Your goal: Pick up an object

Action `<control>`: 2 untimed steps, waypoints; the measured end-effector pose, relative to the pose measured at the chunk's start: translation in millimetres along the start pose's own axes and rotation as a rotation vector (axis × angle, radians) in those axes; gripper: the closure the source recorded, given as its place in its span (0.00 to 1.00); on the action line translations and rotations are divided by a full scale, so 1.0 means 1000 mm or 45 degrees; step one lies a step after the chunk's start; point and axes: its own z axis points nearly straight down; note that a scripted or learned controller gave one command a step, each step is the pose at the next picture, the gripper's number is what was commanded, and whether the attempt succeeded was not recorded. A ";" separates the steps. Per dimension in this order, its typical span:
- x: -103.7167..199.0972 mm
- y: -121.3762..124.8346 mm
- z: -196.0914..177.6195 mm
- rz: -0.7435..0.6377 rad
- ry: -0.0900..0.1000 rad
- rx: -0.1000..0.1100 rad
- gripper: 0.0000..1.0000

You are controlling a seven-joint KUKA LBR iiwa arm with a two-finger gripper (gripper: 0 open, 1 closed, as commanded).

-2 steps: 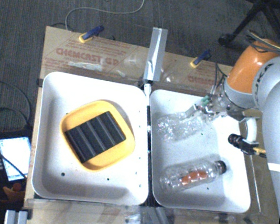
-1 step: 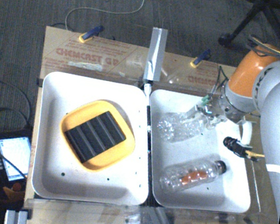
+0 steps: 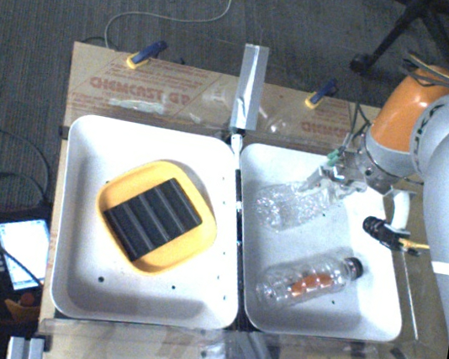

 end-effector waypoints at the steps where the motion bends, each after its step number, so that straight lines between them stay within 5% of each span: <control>1: 0.061 0.008 -0.058 -0.124 -0.020 -0.028 1.00; 2: 0.105 0.010 -0.080 -0.137 -0.015 -0.027 1.00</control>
